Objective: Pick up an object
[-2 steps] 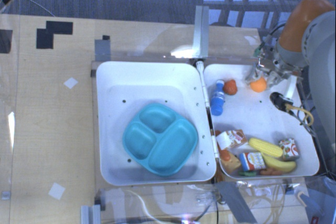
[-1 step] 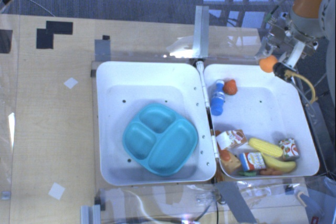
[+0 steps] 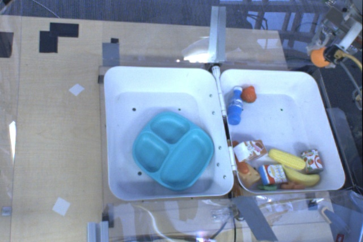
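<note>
White plastic forms both bins on the pale wooden surface (image 3: pixel 51 139). The left bin (image 3: pixel 122 88) holds a blue sectioned plate (image 3: pixel 173 149), lying flat a little toward the near right of the bin floor, with three compartments showing.

In the right bin (image 3: pixel 295 93) the things are in two groups. Near the dividing wall toward the far side lies a blue bottle (image 3: pixel 235 107) with a white cap, and a small orange-red ball (image 3: pixel 248 94) sits just beside its upper end. Along the near edge is a tight cluster: a small red-and-white carton (image 3: pixel 249 151) at the left, a red box (image 3: pixel 273 173) nearer the rim, a yellow corn cob (image 3: pixel 288 159) lying aslant, a banana (image 3: pixel 300 177) below it, and a small can (image 3: pixel 312 161) at the right end, close to the cob's tip. Some orange and green pieces are tucked under this cluster, too hidden to name.

At the upper right, outside the right bin and well apart from everything in it, is the arm with its orange band (image 3: pixel 319 56). The end effector (image 3: pixel 347 31) is cut by the frame edge, and whether it is open or closed cannot be told.
</note>
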